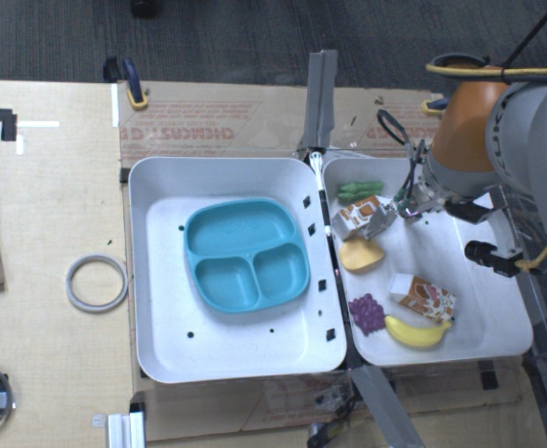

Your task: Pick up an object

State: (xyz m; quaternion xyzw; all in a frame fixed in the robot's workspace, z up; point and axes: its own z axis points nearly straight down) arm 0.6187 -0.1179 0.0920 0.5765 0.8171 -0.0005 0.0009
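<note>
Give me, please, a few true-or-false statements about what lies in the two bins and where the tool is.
1. The blue divided plate lies in the left bin. True.
2. The banana lies in the left bin. False: it is in the right bin, near the front edge.
3. The tool is over the right bin, by the small carton. True.
4. The purple grapes sit on the blue divided plate. False: they lie in the right bin, beside the banana.
5. A grey ring lies on the bench left of the bins. True.
</note>
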